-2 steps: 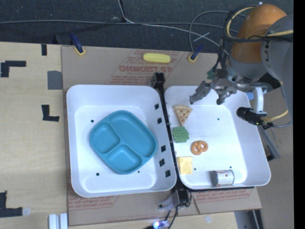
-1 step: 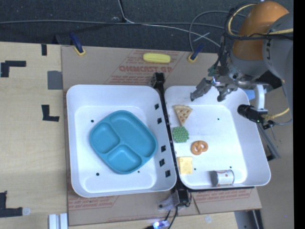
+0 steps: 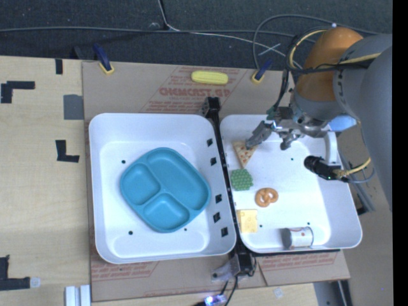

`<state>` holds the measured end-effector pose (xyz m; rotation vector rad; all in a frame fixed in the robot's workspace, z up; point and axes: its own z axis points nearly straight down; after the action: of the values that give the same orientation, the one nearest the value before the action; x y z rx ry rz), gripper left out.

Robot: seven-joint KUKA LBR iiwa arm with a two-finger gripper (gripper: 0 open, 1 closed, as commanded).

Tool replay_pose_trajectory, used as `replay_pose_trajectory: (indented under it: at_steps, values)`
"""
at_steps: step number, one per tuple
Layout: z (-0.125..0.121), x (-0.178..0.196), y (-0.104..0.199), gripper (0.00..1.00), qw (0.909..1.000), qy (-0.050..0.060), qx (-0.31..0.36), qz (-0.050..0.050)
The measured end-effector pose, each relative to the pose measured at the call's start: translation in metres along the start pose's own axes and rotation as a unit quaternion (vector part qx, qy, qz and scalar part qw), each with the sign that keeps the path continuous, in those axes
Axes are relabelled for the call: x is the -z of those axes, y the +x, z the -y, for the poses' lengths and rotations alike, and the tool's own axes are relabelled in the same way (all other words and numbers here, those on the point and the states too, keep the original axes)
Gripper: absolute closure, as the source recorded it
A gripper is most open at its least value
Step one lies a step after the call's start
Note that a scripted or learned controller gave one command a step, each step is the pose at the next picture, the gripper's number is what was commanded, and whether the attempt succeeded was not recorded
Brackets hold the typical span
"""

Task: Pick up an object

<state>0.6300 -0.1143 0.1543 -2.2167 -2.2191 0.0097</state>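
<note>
My gripper (image 3: pixel 271 140) hangs over the upper part of the right bin (image 3: pixel 331 203), open, with nothing between its fingers. Its left finger (image 3: pixel 256 138) ends just up and to the right of a tan wedge-shaped piece (image 3: pixel 241 153). Below the wedge lie a green round object (image 3: pixel 241 180), a brown pretzel (image 3: pixel 266 197) and a yellow square piece (image 3: pixel 248 220). A small grey and white can (image 3: pixel 298 236) lies on its side near the bin's front edge.
The left bin (image 3: pixel 108 139) holds a blue divided plate (image 3: pixel 165 189). A yellow oblong object (image 3: pixel 209 77) lies on the cardboard behind the bins. A black divider (image 3: pixel 220 164) runs between the bins. Cables loop above the arm's orange band (image 3: pixel 328 50).
</note>
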Motion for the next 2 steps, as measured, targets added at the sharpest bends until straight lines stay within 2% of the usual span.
replay_pose_trajectory:
  at_steps: [1,2]
  values:
    - [0.0073,-0.0598,0.0074,0.0,1.0,-0.001,0.0,0.0]
    - [0.007,-0.0696,0.0079,0.0,1.0,-0.004,0.0,0.0]
